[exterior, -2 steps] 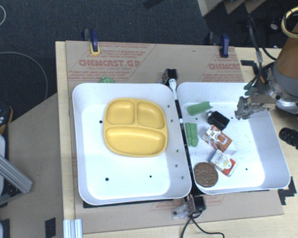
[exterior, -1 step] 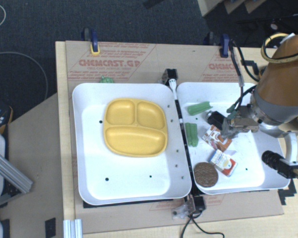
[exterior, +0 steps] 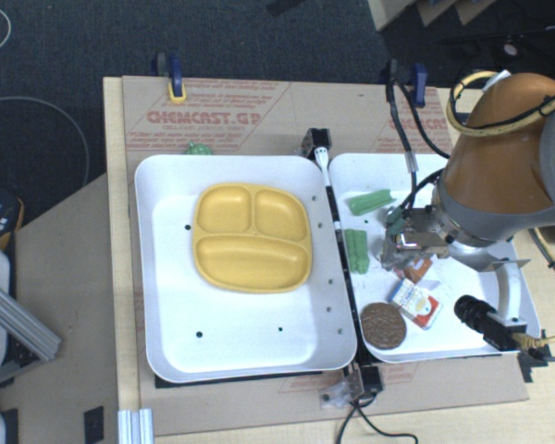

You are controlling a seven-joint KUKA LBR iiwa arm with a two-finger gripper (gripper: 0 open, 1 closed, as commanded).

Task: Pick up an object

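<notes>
The gripper point(exterior: 409, 248), its state impossible to tell, hovers right of the upright green plastic block point(exterior: 356, 250); descent and closing seem next.

Yellow divided plate point(exterior: 252, 237) sits in the left bin point(exterior: 166, 276) (arm point(exterior: 499, 169) over right bin point(exterior: 462, 340)).

right bin point(exterior: 462, 348) crowded; left bin point(exterior: 166, 276) open round yellow tray point(exterior: 252, 237); arm point(exterior: 499, 155) prob blocks right side.

two white bins: left bin point(exterior: 157, 276), right bin point(exterior: 462, 345). one yellow divided plate point(exterior: 252, 237). two green pieces point(exterior: 369, 202) point(exterior: 356, 250). one brown disc point(exterior: 384, 325). one small packet point(exterior: 414, 302).
</notes>
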